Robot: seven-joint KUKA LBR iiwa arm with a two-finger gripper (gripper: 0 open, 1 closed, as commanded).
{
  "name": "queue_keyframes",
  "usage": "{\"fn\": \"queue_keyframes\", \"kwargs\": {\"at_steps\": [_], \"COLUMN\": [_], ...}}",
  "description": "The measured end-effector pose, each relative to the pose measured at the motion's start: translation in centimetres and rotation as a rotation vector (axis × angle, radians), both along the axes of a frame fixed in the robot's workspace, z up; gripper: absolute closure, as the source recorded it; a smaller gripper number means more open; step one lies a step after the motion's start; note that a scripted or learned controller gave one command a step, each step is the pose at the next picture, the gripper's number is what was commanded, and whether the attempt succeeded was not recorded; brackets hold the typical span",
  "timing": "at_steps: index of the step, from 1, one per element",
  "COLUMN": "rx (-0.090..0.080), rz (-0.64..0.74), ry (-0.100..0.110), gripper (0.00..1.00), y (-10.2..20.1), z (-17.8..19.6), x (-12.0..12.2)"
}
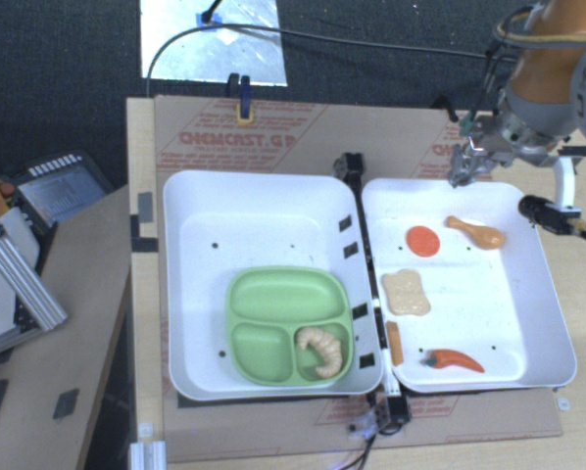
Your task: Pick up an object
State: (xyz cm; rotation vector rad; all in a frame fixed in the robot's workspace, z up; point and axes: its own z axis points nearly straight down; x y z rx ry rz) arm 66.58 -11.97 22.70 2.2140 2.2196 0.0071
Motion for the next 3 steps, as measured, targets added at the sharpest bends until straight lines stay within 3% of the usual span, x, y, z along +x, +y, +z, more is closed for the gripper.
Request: {"fn": "queue_keyframes", "kwargs": {"at_steps": [1, 3], "rx": [0.001, 0.003], "rz": [0.001, 0.006], "ry": [0.004, 0.009], "gripper": [1.0, 1.0], "y": [0.0, 9.5], "z": [1.9, 0.5], "x": [0.1, -3.4]}}
